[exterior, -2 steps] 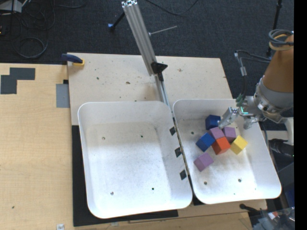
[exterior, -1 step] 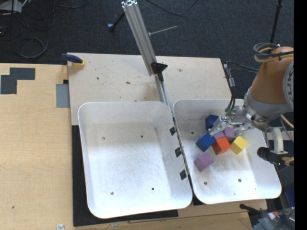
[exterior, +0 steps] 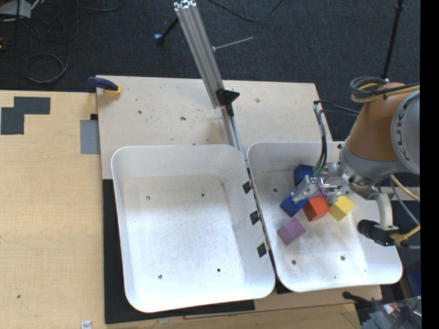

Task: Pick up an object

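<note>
In the camera view, the arm (exterior: 384, 132) is seen entering from the right, its outer side cut off by the frame edge. The gripper (exterior: 310, 188) is lowered into the right bin (exterior: 343, 269), over a cluster of small blocks. The fingers are small, metallic and merged with the blocks beneath, so how far the jaws stand apart cannot be told, nor whether anything is held between them.

Directly under and just left of the jaws a blue block (exterior: 296, 201) is seen, partly covered by the gripper; a second blue piece (exterior: 302, 175) is seen just above the jaws, and whether the two are one object cannot be made out. Just below the jaws and touching the blue block lies an orange block (exterior: 315, 208). Just right of that, a yellow block (exterior: 341, 208) is seen. Further below the jaws and to their left, a purple block (exterior: 291, 231) lies apart from the cluster on the bin floor.

Well to the left of the jaws the left bin (exterior: 123, 184) is seen, its floor marked with faint specks. Between the bins' upper edges a slanted metal rail (exterior: 202, 50) rises towards the top of the frame. A black cable (exterior: 321, 139) runs down to the gripper, its lower end lost behind the wrist.

No writing or labels can be read.
</note>
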{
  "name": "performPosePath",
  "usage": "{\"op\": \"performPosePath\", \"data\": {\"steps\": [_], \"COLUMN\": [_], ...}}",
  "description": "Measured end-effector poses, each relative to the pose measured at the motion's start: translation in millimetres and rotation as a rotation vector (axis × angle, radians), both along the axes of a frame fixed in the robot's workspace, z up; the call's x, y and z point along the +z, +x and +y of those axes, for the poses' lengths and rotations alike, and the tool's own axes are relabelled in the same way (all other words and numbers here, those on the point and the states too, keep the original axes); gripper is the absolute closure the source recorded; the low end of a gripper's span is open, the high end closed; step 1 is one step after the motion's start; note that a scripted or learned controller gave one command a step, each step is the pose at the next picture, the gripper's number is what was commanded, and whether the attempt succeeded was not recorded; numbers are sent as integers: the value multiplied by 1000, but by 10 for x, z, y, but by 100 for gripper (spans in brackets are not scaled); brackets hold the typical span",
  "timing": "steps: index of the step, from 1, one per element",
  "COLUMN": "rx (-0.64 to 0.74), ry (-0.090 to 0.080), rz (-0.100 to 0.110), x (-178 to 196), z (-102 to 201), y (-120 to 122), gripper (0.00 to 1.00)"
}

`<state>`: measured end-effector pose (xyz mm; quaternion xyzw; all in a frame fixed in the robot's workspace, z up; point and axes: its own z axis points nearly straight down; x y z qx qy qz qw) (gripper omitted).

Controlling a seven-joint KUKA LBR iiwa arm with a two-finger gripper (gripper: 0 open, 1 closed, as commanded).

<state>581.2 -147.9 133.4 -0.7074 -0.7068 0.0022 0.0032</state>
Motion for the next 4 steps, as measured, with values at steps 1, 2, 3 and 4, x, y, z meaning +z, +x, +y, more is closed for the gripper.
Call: {"op": "performPosePath", "data": {"steps": [1,2,3,4], "rx": [2,-4,2,1], "ry": [-7,-6,-3,-2], "rz": [-30,-30,-11,-10], "x": [-114,-23,589,1029], "z": [-17,-30,-74,-98], "y": [72,76,26,-19], "gripper": [0,100,100,100]}}
